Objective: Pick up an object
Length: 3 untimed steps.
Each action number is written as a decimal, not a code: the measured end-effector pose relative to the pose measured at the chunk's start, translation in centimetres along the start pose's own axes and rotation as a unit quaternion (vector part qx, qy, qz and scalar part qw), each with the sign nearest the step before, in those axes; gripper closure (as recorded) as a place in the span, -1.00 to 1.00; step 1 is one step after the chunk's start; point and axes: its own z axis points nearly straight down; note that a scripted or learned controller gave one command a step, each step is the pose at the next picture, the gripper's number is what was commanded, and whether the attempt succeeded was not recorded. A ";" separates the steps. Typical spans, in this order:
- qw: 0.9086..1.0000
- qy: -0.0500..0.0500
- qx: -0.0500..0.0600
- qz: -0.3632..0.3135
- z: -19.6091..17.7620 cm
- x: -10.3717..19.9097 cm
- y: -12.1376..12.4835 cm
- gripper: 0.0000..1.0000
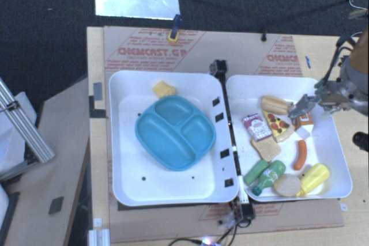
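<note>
My gripper (301, 108) reaches in from the right and hovers low over the upper right part of the right bin (337, 150). Just below it lies a small orange and white block (305, 120), partly hidden by the gripper. To the gripper's left are a hot dog bun (273, 104) and a pizza slice (279, 125). I see nothing lifted off the bin floor.
The right bin also holds a pink box (256, 127), toast (266, 148), a sausage (300, 154), a yellow bottle (314, 177), a green bottle (269, 176), a cucumber (255, 171) and a round bun (286, 185). In the left bin (124, 181) lie a blue divided plate (174, 131) and a yellow piece (164, 89).
</note>
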 end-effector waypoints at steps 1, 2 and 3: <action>1.000 -0.001 -0.005 -0.001 -0.5 0.0 0.2 -1.00; 1.000 -0.001 -0.003 -0.001 4.2 0.5 1.1 -1.00; 1.000 0.000 -0.003 0.000 9.9 -0.4 1.3 -1.00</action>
